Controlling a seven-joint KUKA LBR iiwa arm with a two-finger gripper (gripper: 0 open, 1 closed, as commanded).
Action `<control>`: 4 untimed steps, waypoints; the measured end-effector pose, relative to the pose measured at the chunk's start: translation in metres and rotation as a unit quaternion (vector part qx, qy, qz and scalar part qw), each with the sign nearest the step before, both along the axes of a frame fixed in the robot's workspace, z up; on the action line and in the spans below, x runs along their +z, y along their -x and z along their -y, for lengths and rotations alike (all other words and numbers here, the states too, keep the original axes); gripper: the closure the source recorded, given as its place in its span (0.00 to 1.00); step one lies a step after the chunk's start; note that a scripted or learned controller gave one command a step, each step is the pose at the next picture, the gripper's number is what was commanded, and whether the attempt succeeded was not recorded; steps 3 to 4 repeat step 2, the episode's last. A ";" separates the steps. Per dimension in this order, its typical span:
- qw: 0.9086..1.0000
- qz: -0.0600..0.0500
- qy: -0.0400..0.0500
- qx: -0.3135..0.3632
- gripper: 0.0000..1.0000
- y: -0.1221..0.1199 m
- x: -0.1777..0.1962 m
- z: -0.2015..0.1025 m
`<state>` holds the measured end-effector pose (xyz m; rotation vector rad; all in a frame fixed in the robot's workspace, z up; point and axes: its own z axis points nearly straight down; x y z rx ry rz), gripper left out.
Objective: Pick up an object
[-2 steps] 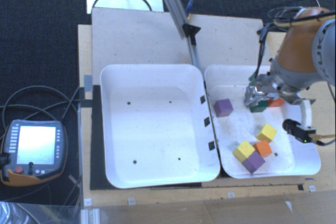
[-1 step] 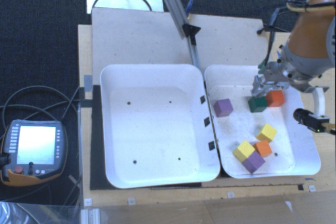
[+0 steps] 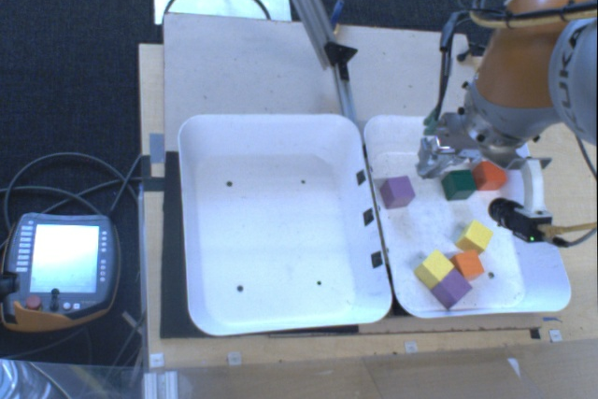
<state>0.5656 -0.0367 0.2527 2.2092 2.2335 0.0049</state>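
Grey arm (image 3: 572, 61), orange band, black cables looped on top; silver metal tool (image 3: 439, 159).

Two bins sat side by side on the bench (image 3: 280, 61). Six blocks lay in the right bin (image 3: 542, 290): three near its back edge, three clustered toward its front edge. A teach pendant (image 3: 58, 271) lay left of the bench.

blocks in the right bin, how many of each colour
purple: 2
yellow: 2
orange: 2
green: 1
total: 7
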 end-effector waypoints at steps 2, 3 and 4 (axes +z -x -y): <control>1.000 0.000 0.000 0.001 1.00 0.020 -0.006 -0.114; 1.000 0.000 0.000 0.001 1.00 0.020 -0.006 -0.114; 1.000 0.000 0.000 0.001 1.00 0.020 -0.006 -0.114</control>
